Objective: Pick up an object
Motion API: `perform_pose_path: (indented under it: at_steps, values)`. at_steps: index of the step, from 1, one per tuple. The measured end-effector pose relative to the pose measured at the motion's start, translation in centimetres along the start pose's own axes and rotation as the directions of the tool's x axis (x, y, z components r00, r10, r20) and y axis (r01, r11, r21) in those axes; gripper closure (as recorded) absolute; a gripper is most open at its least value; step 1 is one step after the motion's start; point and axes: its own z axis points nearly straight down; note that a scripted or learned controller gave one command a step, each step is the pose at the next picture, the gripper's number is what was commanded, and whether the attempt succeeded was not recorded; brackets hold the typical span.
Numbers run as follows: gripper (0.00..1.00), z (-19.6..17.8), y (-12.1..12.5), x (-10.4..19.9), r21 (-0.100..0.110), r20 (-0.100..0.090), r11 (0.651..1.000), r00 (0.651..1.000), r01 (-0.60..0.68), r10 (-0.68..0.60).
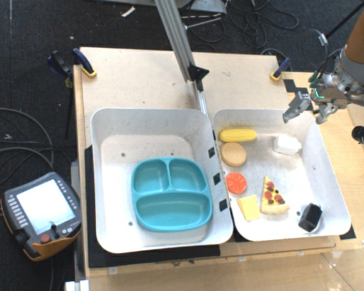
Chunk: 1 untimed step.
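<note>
Gripper (307,110) spread wide, nothing in it, hovering over right bin's (333,180) far rim. I'm still at approach. Nearest me: black block (310,217), pizza slice (271,196); farther, white block (287,143), closest to gripper. Next: drop & close.

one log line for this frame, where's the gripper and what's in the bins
gripper: open, holds nothing, above right bin far corner | right bin: corn, white block, pizza slice | left bin: teal tray
</note>
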Motion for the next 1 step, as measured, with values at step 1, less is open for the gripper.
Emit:
perform_pose_path:
  at_steps: [1]
  values:
    - [0.0,5.79,-1.02,0.05,0.006,-0.001,1.0,1.0,-0.003,0.003]
